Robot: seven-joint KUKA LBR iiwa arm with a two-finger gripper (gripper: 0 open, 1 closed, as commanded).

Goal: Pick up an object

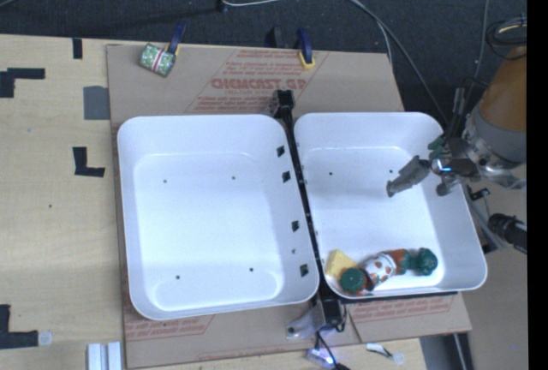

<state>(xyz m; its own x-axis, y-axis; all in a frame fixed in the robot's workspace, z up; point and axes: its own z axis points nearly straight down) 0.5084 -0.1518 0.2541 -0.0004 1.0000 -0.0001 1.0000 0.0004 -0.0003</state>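
Note:
Along the near wall of the right bin (360, 133) lie a few small objects: a yellow piece (338, 260), a green ball (352, 279), a red and white bottle-like toy (384, 266) and a dark green object (422, 260). My gripper (423, 180) hangs over the right side of this bin, well behind those objects and apart from them. Its two fingers are spread, one grey finger (404, 178) pointing left, and nothing sits between them. The grey arm with its orange band (503, 94) comes in from the right.
The left bin (137, 146) adjoins the right one along a black divider (294, 180). A small green and white block (157, 59) lies on the cardboard behind the bins. Black cables arc over the dark floor at the back.

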